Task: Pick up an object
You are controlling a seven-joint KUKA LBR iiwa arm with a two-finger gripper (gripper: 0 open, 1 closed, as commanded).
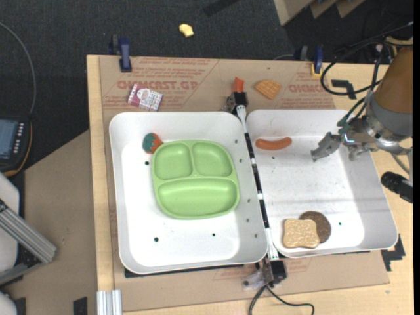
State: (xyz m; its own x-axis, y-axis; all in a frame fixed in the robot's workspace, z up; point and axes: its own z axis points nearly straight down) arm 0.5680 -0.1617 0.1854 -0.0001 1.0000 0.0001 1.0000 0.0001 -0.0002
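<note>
Status: pick not yet made. Nothing sits between the jaws, and every candidate object lies on a bin floor or on the counter.

Nearest the camera, right bin point(387, 231): a slice of toast point(300, 233) lies flat near the front wall, overlapping a dark brown round patty point(320, 223) just behind and to its right. The two touch. Both sit well apart from the gripper.

Left bin point(128, 195): a green divided plate point(195, 178) with three compartments takes up the middle. No object lies in any compartment. A small red and teal item point(151, 142) rests on the bin floor, touching the plate's far left corner; its identity is too small to tell.

Far half of the right bin: a sausage point(273, 143) lies flat, long axis running left to right, near the wall shared with the left bin. The gripper point(331, 147) hangs over bare floor to the sausage's right, near but not touching it. Jaws read as apart, one grey finger angled down to the left toward the sausage, holding nothing. Whether the fingertip touches the floor cannot be told.

On the counter point(98, 176) beyond the bins: a waffle-like cracker point(267, 88), an orange-tipped clip point(237, 86), a small printed packet point(145, 97).

Judgement: the approach seems under way and the sausage is the closest target. Left to do: line up, close, lift.
</note>
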